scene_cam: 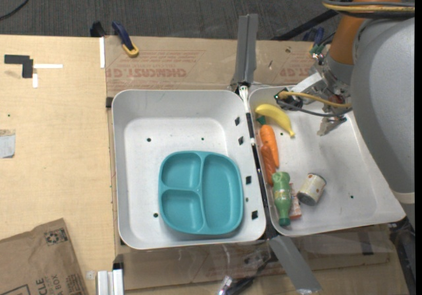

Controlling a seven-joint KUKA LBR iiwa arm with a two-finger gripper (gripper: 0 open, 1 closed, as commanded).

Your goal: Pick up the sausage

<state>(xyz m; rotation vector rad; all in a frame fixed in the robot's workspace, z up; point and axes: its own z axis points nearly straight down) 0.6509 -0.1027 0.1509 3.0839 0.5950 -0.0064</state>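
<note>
Reddish-brown and stubby, peeking out at the near end of the right bin (369,178), pressing against the right side of the green bottle (282,198) and sitting just left of the can (311,189): taking that for the sausage (295,209), mostly hidden. Crowding the bin's left wall with carrot (268,145) and banana (275,116); leaving open white floor toward the right wall. Hovering at the far end: gripper (330,125), not showing clearly whether open or closed. Carrying red lettering too faint to read: cardboard sheet (171,66). Showing "CLE" on the near-left box (33,261).
</note>
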